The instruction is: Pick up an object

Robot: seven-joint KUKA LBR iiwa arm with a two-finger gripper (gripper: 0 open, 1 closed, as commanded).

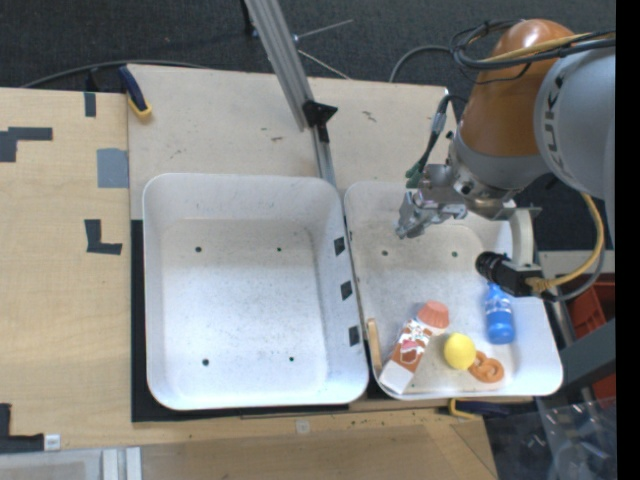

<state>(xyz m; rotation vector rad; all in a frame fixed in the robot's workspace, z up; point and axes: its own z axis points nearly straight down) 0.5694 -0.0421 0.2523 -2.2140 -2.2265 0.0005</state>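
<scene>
- In the camera view, two white bins sat side by side on the bench: a larger left bin (165, 268) and a right bin (375, 268).
- The grey arm (560, 98) with its orange band reached in from the right, and its gripper (412, 226) hung over the far part of the right bin, well apart from the things below it.
- Whether the gripper was spread or pressed together could not be told; it was too small and dark against the bin floor. Nothing showed between its tips.
- Four loose things lay clustered in the near corner of the right bin, one of each kind.
- One carton (412, 350), white and orange-red, lay flat with its long axis on a slant: its white end pointed toward the near left corner of the bin, its orange-red end toward the far right.
- One blue bottle (499, 316) lay close to the bin's right wall, its long axis running nearly straight from far to near, the paler end toward the far side.
- One yellow ball (458, 350) sat just beside the carton, between it and the bottle.
- One orange ring (487, 369) lay just beside the ball, on its near right side, close to the bin's rim.
- A yellow and blue clamp (136, 95) rested on the far left of the bench.
</scene>
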